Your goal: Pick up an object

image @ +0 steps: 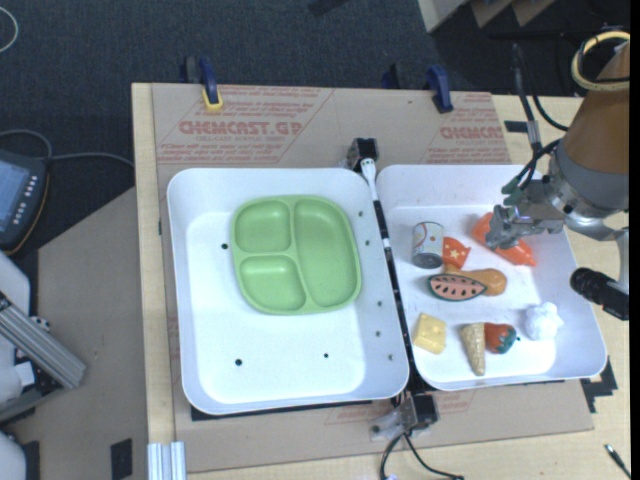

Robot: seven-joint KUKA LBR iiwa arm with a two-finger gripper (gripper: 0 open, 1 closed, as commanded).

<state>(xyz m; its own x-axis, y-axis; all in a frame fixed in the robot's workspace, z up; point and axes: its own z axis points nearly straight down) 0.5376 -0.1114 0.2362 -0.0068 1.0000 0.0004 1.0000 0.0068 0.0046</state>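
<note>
Two shallow white plastic bins w/ rounded corners are sitting side by side on the surface (300,118), which is lying under a tan sheet printed in red w/ "CHEMCAST G…", repeated and partly cut off; blue clamps (210,80) are pinning its far edge. The left bin (200,368) is carrying a smooth pale-green tray (297,254), rounded-square, split into three compartments, sitting toward the bin's far half. The right bin (580,353) is holding small toy-like items: a grey-and-white cylinder on its side (428,244) near the left wall; an orange wedge w/ a pale star-like mark (455,252) just beside it; a flat oval slice, dark w/ reddish centre (457,287), touching a tan rounded lump (490,280); a yellow blocky piece (431,333) toward the near-left corner; a tan cone (473,348) beside a red-and-green bit (500,338); a white fluffy clump (543,320) by the right edge. The pincer (515,226) is hanging low over the far-right part of that bin, directly at an orange-red object (519,254) w/ a soft irregular outline; the object is partly hidden beneath the metal, and can't tell whether the pincer is gripping it or just sitting above it.
</note>
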